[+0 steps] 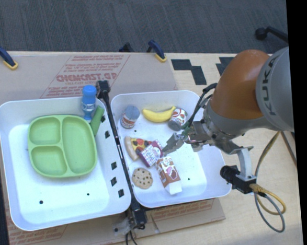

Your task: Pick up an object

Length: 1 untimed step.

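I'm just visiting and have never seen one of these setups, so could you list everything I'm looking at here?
Bins: 2, white, side by side on the bench.
Divided plate: 1, green, left bin.
Bottle: 1, blue, left bin's back right corner.
Green object: 1, beside the bottle; too hidden to name.
Banana: 1, yellow, back of right bin.
Small can: 1, grey-topped, left of the banana.
Round tin: 1, red and white, right of the banana.
Pizza slice: 1, toy, right bin's left side.
Packet: 1, purple, middle of right bin.
Carton: 1, red and white, front.
Cookie: 1, brown, front left.
Clamps: blue and yellow, bench's back edge.
Cardboard sheet: 1, printed red, under bins.
Gripper: 1, over the packet.
Arm: 1, grey and orange, from right.
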Tool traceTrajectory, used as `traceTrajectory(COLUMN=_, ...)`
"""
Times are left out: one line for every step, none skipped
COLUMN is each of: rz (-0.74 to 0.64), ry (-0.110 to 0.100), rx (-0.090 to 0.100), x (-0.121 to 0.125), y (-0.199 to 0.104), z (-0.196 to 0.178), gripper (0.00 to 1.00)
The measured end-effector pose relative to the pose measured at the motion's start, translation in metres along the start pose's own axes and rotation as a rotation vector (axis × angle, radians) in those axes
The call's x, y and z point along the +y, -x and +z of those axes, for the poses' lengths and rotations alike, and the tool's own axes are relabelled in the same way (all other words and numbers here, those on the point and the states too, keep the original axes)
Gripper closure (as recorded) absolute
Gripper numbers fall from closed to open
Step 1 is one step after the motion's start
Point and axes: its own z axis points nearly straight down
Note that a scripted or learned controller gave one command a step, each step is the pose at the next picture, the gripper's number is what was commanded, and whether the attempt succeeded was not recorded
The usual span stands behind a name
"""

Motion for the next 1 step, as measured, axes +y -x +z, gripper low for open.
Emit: traceTrajectory(rz=0.0, ry=0.001, rx=-0.001, x=0.0002, y=0.0001, z=-0.0003, gripper=0.0)
